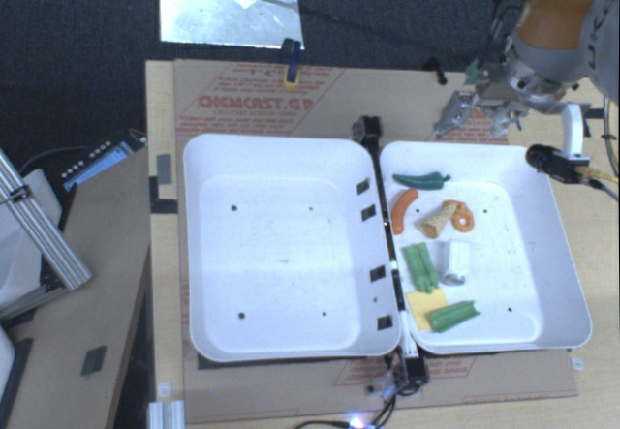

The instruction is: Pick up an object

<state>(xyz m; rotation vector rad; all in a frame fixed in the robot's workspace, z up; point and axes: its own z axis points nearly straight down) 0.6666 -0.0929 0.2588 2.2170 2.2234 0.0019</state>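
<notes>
**Right bin loaded, nothing held**

Right bin (552, 214) holds a green pepper (422, 181), orange sausage (404, 208), pretzel (462, 216), cone (437, 219), green pods (420, 265), white block (456, 260), yellow slab (424, 302). Gripper (463, 115) is seen spread, unloaded, above the far rim. Arm is cropped at frame edge.

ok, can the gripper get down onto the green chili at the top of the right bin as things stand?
Probably yes. The gripper is above the right bin's far rim, and the green chili lies in the open, apart from the orange sausage just below it.
</notes>
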